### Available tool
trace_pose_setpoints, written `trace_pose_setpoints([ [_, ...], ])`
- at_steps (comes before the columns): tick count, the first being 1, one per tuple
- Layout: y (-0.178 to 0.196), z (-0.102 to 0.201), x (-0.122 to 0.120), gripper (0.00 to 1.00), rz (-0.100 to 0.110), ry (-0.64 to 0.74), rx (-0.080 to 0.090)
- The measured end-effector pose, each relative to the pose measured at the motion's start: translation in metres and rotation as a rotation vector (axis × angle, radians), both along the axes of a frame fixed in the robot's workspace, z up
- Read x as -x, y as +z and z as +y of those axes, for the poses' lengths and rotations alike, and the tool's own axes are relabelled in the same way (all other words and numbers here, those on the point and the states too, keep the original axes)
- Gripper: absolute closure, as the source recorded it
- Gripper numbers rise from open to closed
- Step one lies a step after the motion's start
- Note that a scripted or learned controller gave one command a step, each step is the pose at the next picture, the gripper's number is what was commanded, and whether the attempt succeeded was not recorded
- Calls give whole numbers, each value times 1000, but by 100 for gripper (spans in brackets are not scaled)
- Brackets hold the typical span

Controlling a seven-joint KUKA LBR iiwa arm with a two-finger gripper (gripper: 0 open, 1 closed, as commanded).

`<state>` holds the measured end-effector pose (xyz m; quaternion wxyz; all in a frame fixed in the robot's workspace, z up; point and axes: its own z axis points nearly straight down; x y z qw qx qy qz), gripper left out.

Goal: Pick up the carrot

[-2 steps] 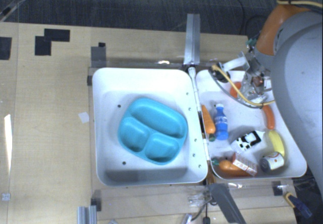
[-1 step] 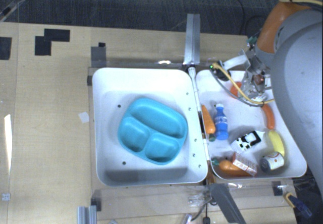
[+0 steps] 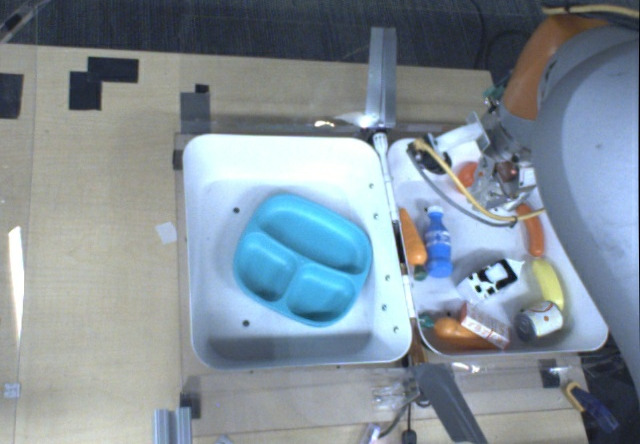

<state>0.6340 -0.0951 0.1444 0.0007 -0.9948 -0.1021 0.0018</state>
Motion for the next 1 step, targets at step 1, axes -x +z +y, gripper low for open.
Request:
trace_pose_setpoints([
  [1,7,1,-1,100,3,4,-1],
])
